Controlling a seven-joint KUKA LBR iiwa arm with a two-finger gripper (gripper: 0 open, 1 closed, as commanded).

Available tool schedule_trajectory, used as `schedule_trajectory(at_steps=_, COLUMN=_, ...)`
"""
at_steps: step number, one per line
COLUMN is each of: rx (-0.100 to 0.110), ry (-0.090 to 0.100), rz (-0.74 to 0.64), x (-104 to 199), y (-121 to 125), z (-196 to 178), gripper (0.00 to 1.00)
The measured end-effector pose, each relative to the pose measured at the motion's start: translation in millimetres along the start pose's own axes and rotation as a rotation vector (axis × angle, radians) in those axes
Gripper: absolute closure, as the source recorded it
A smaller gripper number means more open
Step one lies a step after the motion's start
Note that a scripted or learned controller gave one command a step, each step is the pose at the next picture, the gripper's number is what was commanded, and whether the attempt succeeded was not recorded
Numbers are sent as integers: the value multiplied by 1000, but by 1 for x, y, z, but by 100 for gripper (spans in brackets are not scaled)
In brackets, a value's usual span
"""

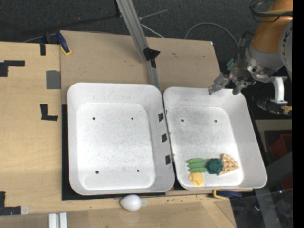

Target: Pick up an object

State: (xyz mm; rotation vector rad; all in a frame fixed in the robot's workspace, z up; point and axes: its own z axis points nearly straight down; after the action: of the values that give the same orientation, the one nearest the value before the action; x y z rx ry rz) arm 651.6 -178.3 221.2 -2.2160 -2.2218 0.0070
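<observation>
In the right bin [237,108], small toys lie bunched near the front edge: a green pea pod [195,163], a dark green lump [214,166], a yellow piece [196,178] and a pizza-slice shape [230,164]. My gripper [223,88] hangs over the far right corner of that bin, well away from the toys. Its fingers stand spread apart with nothing between them. The grey arm with its orange band [273,18] reaches in from the upper right.
The left bin [76,127] sits beside the right one, joined by a dark hinge strip [163,127]. A white egg-like object [130,203] lies on the bench in front of the bins. A metal pole [135,27] slants down to the bins' far edge.
</observation>
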Motion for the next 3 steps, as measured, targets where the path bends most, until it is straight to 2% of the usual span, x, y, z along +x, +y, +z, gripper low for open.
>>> schedule_trajectory(at_steps=1, rx=1, ry=0, rz=1, x=-6, y=6, z=58, gripper=0)
schedule_trajectory(at_steps=2, rx=1, ry=0, rz=1, x=-10, y=-3, z=107, gripper=0)
schedule_trajectory(at_steps=3, rx=-4, ry=-1, rz=0, x=-9, y=-2, z=93, gripper=100)
